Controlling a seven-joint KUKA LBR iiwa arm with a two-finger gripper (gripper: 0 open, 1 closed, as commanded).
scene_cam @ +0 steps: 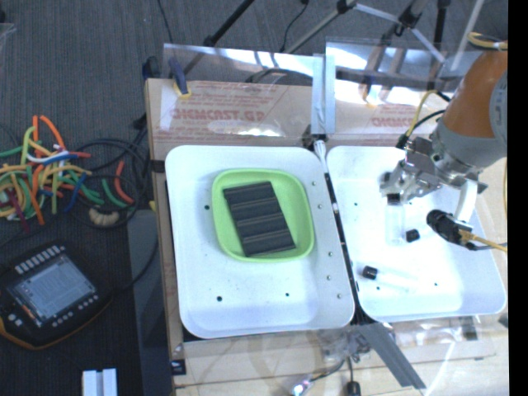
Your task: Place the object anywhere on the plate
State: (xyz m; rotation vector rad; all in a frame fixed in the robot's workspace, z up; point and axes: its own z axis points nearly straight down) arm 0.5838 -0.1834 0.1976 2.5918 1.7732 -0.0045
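Over the right bin [487, 291] hangs the tool [402, 190], carried by the grey arm [470, 130] with its orange band, which comes in from the right edge of the view. How far its fingers stand apart cannot be made out at this slant, and nothing is seen between them.

On the green plate [221, 213] in the left bin [247, 304] lies the dark ribbed object [259, 218], flat, roughly at the plate's middle and turned a little off the bin's edges. Bare green rim shows all around it. The plate sits in the upper half of its bin, with open white floor below it and to its left.

A raised divide between the two bins runs just left of the tool. On the right bin's floor, a small black piece [412, 235] lies below the tool, and another small black piece [369, 271] sits near the bin's lower left. A black cylindrical part [445, 223] of the arm's end hangs just right of them.

Off the worktop [239, 114] to the left, on the dark floor, lie a tangle of coloured cables [49, 172] and a control pendant [49, 291].
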